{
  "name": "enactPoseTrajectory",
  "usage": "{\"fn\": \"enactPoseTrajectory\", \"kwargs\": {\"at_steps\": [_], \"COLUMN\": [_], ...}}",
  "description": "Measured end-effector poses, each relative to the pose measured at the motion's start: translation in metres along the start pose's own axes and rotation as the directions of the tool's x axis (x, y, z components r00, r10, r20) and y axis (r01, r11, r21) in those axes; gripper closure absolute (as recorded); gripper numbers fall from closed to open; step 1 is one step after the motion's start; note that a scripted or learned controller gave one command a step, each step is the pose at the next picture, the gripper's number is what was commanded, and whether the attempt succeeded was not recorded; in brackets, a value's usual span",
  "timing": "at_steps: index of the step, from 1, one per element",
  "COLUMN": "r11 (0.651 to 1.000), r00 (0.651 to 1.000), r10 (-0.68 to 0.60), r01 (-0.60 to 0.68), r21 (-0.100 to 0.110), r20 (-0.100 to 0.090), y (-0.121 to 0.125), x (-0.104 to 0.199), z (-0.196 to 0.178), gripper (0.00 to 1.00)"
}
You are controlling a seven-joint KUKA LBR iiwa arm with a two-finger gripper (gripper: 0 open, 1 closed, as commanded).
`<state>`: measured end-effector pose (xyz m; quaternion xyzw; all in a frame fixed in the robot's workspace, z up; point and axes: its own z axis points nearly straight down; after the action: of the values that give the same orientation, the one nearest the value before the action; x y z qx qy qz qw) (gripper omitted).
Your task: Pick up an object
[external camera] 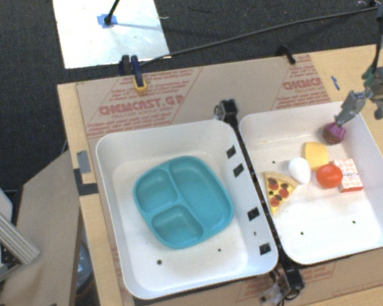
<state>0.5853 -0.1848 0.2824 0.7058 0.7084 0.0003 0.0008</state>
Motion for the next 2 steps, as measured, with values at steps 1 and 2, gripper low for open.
{"fn": "enactPoseTrajectory", "kwargs": {"at_steps": [1, 2], "r11": [1.0, 1.0], "r00": [1.0, 1.0], "r10": [0.002, 0.002], "r01": [-0.002, -0.002], "r21": [0.004, 0.005], "r20": [-0.001, -0.002], "y": [0.002, -0.008], "x": [0.002, 0.002], "z": [0.062, 0.117], "gripper": [0.0, 0.0]}}
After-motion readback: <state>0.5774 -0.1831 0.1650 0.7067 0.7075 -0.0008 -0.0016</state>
